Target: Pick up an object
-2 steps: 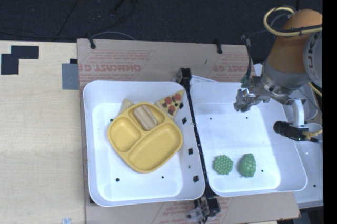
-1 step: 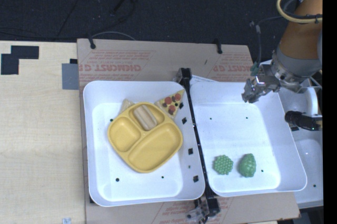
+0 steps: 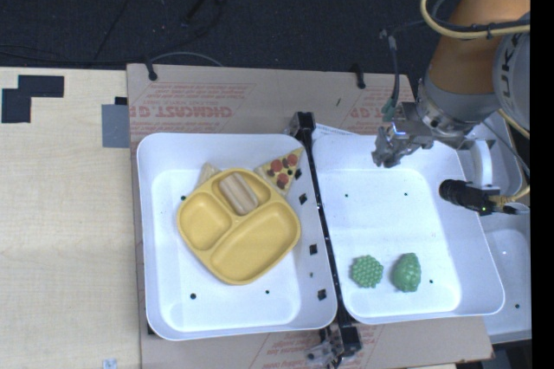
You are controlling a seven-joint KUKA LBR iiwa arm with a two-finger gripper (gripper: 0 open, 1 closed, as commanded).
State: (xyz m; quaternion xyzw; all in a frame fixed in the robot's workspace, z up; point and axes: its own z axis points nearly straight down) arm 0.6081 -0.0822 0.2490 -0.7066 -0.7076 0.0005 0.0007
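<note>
The approach step is judged in hand: the gripper, whose jaws' state cannot be told, is poised above the right bin, so a descent toward the green berry is called for.

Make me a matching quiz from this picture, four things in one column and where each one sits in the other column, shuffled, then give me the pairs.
Things:
1. yellow divided plate
2. pizza slice toy
3. two green bumpy toys
4. gripper

Places:
A. near the front of the right bin
B. over the back edge of the right bin
C. middle of the left bin
D. back of the left bin, beside the divider between the bins

Pairs: 1-C, 2-D, 3-A, 4-B
</note>
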